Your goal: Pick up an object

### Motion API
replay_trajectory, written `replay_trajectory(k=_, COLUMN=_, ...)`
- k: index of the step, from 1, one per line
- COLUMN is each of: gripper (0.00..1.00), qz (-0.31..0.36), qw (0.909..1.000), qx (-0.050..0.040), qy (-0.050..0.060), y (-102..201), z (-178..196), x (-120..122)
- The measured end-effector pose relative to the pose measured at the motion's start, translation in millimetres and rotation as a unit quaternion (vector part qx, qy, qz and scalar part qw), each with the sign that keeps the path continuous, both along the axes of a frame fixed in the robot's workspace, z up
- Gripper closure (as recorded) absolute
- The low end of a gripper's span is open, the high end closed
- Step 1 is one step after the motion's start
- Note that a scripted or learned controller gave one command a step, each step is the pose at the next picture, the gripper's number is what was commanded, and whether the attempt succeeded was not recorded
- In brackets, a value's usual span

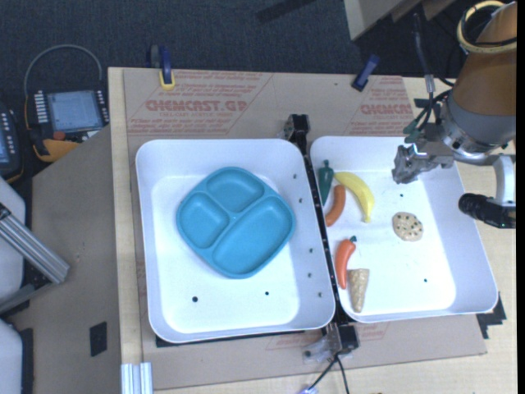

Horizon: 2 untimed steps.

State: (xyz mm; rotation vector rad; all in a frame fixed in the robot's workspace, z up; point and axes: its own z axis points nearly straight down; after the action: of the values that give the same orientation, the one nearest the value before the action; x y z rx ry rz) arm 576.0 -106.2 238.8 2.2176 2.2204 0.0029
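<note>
The right bin (459,245) holds a yellow banana (358,191), a green pepper (326,179), an orange pepper (335,208), a carrot (344,259), a beige cone-shaped piece (358,288) and a round cookie (407,226). My gripper (404,173) hangs over the upper part of the right bin, right of the banana and above the cookie. Nothing shows between its fingers.
The left bin (164,220) holds a blue divided plate (235,221). A black clamp (297,126) sits at the top between the bins. A tablet-like device (72,110) lies off the bench at the left.
</note>
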Motion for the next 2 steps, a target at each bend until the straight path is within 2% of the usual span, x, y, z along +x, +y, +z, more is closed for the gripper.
replay_trajectory(k=2, gripper=1.0, qz=0.002, qw=1.0, qx=0.0017, qy=0.003, y=114, z=-22, x=15)
